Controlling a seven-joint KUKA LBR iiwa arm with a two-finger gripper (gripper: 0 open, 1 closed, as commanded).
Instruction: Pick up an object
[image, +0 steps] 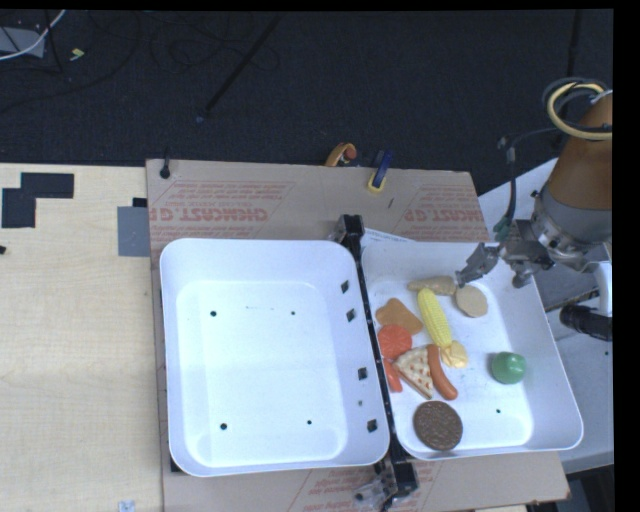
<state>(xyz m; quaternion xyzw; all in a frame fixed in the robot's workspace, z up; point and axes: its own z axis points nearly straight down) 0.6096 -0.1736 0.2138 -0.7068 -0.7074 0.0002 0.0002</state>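
Gripper (497, 262) hangs over the far edge of the right white plastic bin (555, 425); I cannot tell its state, and nothing is lifted yet. Nearest lies a round brown cookie (438, 425), then a green ball (508, 367), a yellow corn cob (435, 316), and farthest a pale beige disc (471, 301) just beside the gripper.

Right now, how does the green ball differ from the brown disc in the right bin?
The green ball is round and bright green; the brown disc is flat, dark brown and broader. The ball lies alone toward the bin's right side, while the disc lies near the front edge, just below the pizza slice and sausage. Both rest on the right bin floor, apart from the gripper.
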